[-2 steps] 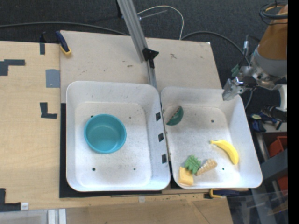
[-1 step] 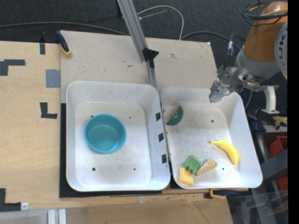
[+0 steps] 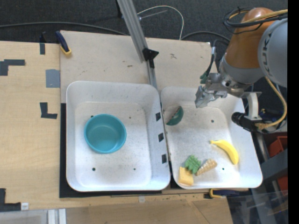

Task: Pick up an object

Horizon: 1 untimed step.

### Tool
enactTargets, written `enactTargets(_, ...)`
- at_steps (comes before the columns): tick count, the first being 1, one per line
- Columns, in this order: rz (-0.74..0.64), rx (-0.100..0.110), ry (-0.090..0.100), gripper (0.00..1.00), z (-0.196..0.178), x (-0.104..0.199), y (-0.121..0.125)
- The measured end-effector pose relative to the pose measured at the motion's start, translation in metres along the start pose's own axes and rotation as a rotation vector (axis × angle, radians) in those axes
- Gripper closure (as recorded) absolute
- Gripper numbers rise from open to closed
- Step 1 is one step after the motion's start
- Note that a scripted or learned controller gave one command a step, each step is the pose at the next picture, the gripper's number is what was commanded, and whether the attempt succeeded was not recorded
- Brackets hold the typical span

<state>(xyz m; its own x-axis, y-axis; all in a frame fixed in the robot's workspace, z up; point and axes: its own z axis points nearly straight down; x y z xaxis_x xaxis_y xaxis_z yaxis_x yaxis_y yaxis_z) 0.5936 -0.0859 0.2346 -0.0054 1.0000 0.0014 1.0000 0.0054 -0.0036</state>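
In the camera view, take the right bin [image 3: 243, 171] as your landmark: everything you could pick lies inside it, and the end effector [image 3: 204, 98] hangs over its far edge, near the far-left part of that bin. You cannot tell from this slant whether it is open or closed, and nothing is visible in its grasp, so treat it as carrying nothing. The nearest candidate is the dark green object [image 3: 175, 116], which sits against the right bin's left wall, just to the left of the end effector and a little toward the near side; its long axis looks tilted, running roughly from far right to near left, though its shape is hard to read. The banana [image 3: 226, 150] lies further into the right bin, toward its near-right part, with its long axis slanting from upper left to lower right in the view. In the right bin's near-left corner you have a cluster: a green ridged piece [image 3: 192, 163], a yellow block [image 3: 186, 177] and a pale cone-like piece [image 3: 207, 166], all touching or just beside one another. The blue bowl [image 3: 105, 133] sits in the left bin [image 3: 74, 125], well apart from the right bin's contents. By my judgement, the dark green object asks for the shortest move, but its closeness to the wall may crowd the grasp.
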Motion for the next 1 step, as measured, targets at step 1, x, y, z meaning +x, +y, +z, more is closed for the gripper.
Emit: enactTargets(1, -0.001, -0.001, 0.001, 1.00, -0.0059, 0.0492, -0.0042)
